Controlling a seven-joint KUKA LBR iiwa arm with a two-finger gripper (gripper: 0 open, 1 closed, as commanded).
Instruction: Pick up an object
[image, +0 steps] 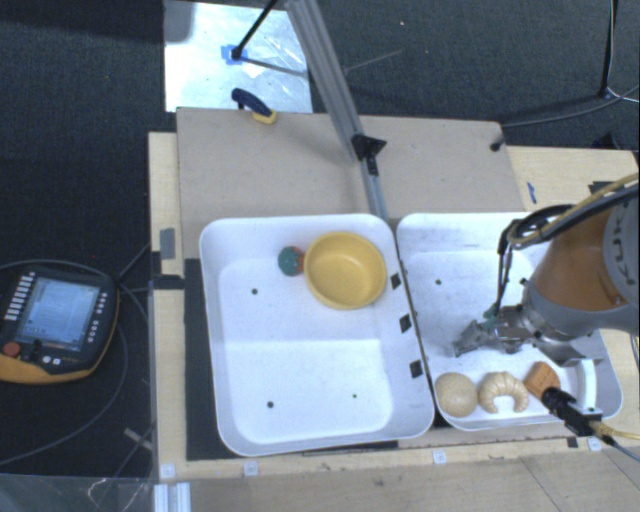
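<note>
The right bin (450, 265) holds a pale round bun (456, 394), a croissant-shaped pastry (505, 391) and an orange-brown piece (541, 377) in a row along its near edge. My gripper (472, 340) hangs low over the middle of that bin, just above and behind the bun, pointing left. Nothing shows between its tips. In the left bin (300, 370), a yellow bowl (345, 270) sits at the far right corner with a small green and red ball (290, 261) touching its left side.
The grey arm with its orange band (585, 275) covers the right bin's right side. A slanted metal pole (340, 100) crosses the board behind the bins. A teach pendant (50, 320) lies on the floor at the left.
</note>
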